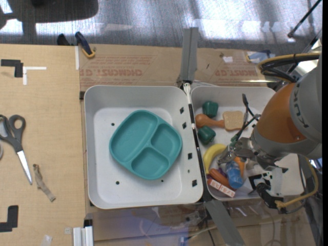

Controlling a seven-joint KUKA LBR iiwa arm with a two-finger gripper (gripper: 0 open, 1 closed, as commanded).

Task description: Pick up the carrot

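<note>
The grey arm with its orange band (pixel 279 119) is seen reaching in from the right over the right-hand shallow white bin (pixel 266 94). The gripper (pixel 233 158) is lowered among the clutter in the front part of that bin; how far it is opened cannot be told, as its tip is mixed in with the items below.

The orange carrot (pixel 219 178) is noted near the front of the right bin, lying aslant just beside a small blue item (pixel 234 177) and just behind a flat white and red packet (pixel 221 188). A curved yellow banana (pixel 212 154) is placed just left of the gripper. Farther back, two dark green pieces (pixel 207 121), an orange-brown drumstick-shaped item (pixel 207 121) and a tan slice of bread (pixel 233 119) are seen.

In the left white bin (pixel 97 152) a teal three-compartment plate (pixel 146 144) is set. On the tabletop (pixel 46 137) to the left, grey-handled scissors (pixel 16 142) are laid.
</note>
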